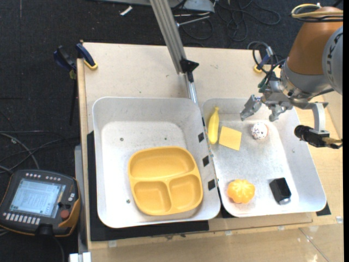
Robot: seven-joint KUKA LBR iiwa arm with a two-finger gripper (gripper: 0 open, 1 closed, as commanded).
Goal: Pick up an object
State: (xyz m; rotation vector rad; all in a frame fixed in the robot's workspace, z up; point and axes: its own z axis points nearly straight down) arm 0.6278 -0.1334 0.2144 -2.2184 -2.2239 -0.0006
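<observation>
The right bin (303, 174) holds a yellow banana (214, 125) by its left wall and a flat yellow square block (230, 138) next to it. A small white speckled ball (259, 131) lies near the bin's back. An orange (240, 191) and a small black box (280, 190) rest near the front. My gripper (264, 109) hangs over the back of the right bin, just above and behind the white ball. Its two grey fingers (251, 107) are spread apart with nothing between them.
The left bin (109, 141) holds a yellow divided tray (164, 180). A slanted metal pole (170, 31) crosses the back of the bench. A teach pendant (38, 202) lies off the bench at lower left. Clamps sit at the bench's back corners.
</observation>
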